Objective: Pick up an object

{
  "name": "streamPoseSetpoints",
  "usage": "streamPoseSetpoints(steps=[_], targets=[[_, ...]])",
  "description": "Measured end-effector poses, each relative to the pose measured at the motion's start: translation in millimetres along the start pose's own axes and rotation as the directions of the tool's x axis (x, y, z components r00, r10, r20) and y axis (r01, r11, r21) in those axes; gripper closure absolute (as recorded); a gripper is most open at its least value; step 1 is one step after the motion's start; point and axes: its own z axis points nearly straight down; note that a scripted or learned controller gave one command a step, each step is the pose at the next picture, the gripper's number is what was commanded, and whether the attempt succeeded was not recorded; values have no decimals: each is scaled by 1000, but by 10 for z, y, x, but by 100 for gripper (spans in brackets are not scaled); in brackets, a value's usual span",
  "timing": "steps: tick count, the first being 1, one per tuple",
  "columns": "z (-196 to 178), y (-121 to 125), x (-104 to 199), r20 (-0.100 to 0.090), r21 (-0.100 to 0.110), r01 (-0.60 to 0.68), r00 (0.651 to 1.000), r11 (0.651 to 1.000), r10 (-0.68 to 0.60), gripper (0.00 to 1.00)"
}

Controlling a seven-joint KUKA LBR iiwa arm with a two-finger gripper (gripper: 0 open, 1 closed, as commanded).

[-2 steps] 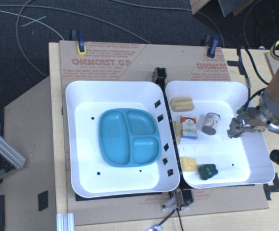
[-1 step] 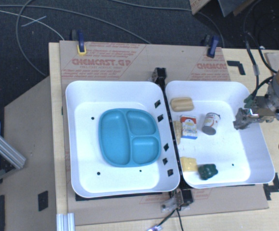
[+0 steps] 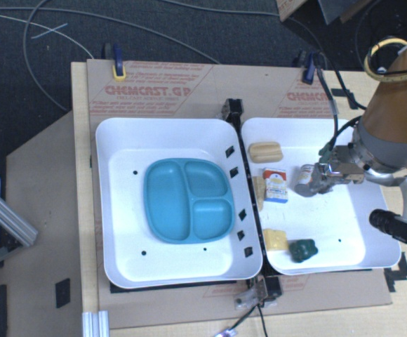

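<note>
- Hovering over right bin, gripper sat just at 3 o'clock of the small carton; finger state could not be told
- Risk judged: descent might clip carton's edge and shove it toward 9 o'clock wall, missing the grasp

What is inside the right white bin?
The right bin holds a tan block, small carton, yellow piece and dark green object. The gripper covers part of its floor.
</note>
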Motion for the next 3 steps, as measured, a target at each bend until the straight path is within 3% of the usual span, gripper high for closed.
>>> streamPoseSetpoints(steps=[3], targets=[[277,-145,1666,0,1,1,1000,1000,-1,100]])
